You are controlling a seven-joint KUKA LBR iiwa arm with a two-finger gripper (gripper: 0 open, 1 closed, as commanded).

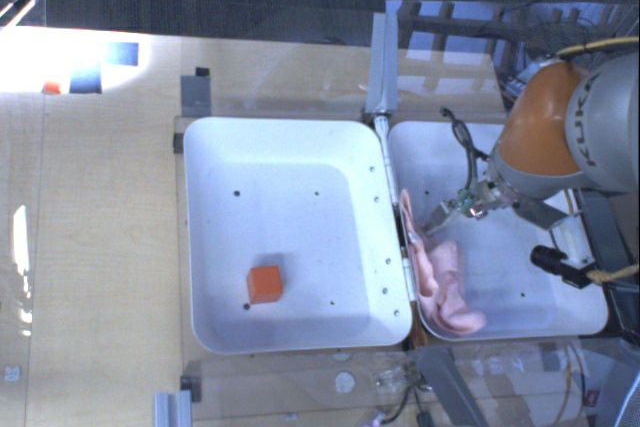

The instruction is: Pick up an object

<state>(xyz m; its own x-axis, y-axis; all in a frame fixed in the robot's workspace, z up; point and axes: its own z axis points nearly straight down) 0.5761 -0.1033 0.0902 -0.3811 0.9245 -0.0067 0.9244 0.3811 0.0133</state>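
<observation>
Hovering end effector [443, 213] over right bin [520, 285], pink cloth [440, 280], orange block [265, 284]

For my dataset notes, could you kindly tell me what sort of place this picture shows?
Most likely a robotics lab's bin-picking station: a grey and orange arm reaches over two white bins on a wooden bench, which hold test items, an orange block and a pink soft object.

Two shallow white bins [290, 155], smooth plastic, slight sheen. Pale wooden bench top [90, 245], glossy under glare. Small orange block [265, 284], matt. Pink limp item [440, 280], soft, cloth-like.
</observation>
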